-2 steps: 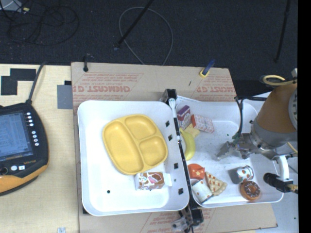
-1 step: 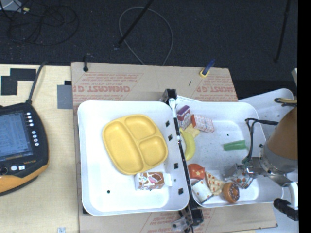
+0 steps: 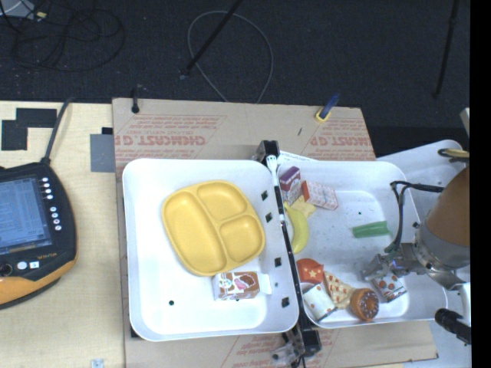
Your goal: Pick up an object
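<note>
My gripper (image 3: 386,270) is low in the right bin (image 3: 349,205), near its front right corner, with the orange-banded arm (image 3: 451,215) behind it. Just in front of the gripper, touching or almost touching it, lies a small red and white packet (image 3: 390,287). Left of the packet are a brown donut (image 3: 364,303), a pizza slice (image 3: 336,286), a white cup (image 3: 317,300) and a red piece (image 3: 309,269). A green stick (image 3: 370,229) lies farther back. A banana (image 3: 298,223), a purple carton (image 3: 289,180) and a pink wafer pack (image 3: 322,196) sit at the bin's back left.
The left bin (image 3: 149,282) holds a yellow divided plate (image 3: 213,225) and a small snack carton (image 3: 238,284). A black divider rail (image 3: 278,228) runs between the bins. A teach pendant (image 3: 31,225) rests on the bench at far left. Cables hang behind.
</note>
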`<move>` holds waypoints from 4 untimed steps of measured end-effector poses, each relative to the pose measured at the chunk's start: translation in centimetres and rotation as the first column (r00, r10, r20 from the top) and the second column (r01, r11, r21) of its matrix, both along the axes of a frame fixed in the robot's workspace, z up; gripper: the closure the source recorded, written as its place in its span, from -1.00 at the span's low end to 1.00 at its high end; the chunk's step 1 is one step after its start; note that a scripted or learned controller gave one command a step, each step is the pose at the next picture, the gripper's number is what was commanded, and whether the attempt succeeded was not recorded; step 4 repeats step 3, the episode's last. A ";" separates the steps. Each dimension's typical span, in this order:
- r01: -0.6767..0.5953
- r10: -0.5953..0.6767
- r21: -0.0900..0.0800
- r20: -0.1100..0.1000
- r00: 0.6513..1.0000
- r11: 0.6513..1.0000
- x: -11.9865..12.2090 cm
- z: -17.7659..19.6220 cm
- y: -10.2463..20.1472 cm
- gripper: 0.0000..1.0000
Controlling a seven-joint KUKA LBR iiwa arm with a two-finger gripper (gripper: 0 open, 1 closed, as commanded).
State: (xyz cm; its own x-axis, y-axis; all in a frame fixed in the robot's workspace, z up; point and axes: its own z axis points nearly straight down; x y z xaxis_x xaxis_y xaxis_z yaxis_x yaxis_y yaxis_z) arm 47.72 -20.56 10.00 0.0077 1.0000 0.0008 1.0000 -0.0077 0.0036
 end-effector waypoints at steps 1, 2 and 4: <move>-0.016 0.016 0.003 0.000 1.000 1.000 4.1 5.0 7.2 1.00; -0.016 0.016 0.002 0.001 1.000 1.000 7.1 10.8 13.8 1.00; -0.012 0.012 0.000 -0.003 1.000 1.000 6.8 14.0 19.2 1.00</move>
